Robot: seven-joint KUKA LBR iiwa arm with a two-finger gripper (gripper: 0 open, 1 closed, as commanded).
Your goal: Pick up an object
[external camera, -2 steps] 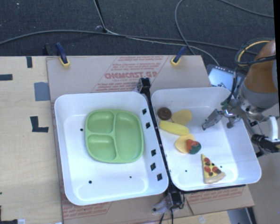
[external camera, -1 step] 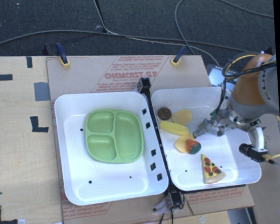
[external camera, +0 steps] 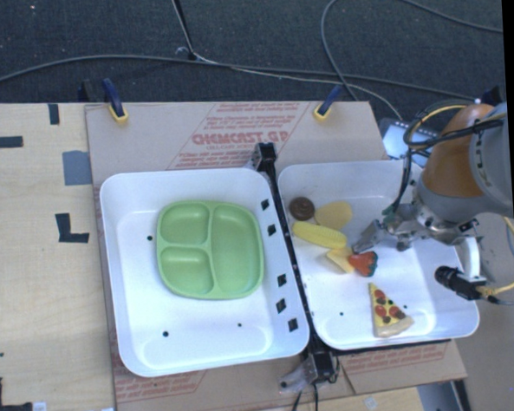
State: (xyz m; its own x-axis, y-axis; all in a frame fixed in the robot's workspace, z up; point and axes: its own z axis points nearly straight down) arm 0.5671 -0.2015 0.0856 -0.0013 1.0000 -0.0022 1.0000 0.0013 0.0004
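Red strawberry toy [external camera: 363, 263] sitting right under the gripper [external camera: 369, 237] mid right bin [external camera: 438, 324]; can't tell jaws' state. Best to centre over it, clear of the yellow pieces [external camera: 321, 235].

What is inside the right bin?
The right bin holds a brown disc, yellow pieces, a red item at the gripper, and a pizza slice. Anything beneath the gripper is covered.

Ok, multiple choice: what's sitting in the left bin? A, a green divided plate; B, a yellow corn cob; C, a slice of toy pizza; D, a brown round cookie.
A: the green divided plate lies alone in the left bin, while the pizza slice and the other toy foods sit in the right bin.
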